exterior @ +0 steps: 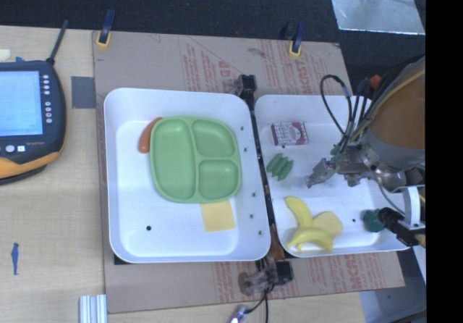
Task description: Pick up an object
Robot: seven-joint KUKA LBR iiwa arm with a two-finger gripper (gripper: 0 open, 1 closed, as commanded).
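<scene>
A: Nearest to the hand [316, 177]?
B: Green pea pod [279, 166], left of it in the right bin [347, 106]; banana [302, 226] nearer.
A: Handling?
B: Probably light, smooth, a bit slippery (toy-like); best pinched across the narrow middle.
A: Hand state?
B: Nothing held; opening unclear, can't tell.

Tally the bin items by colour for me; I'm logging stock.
Green: 3 — divided plate, pea pods, teal item
Yellow: 3 — square slice, banana, round piece
Orange-red: 1 — sausage
Maroon: 1 — packet
Total: 8
</scene>
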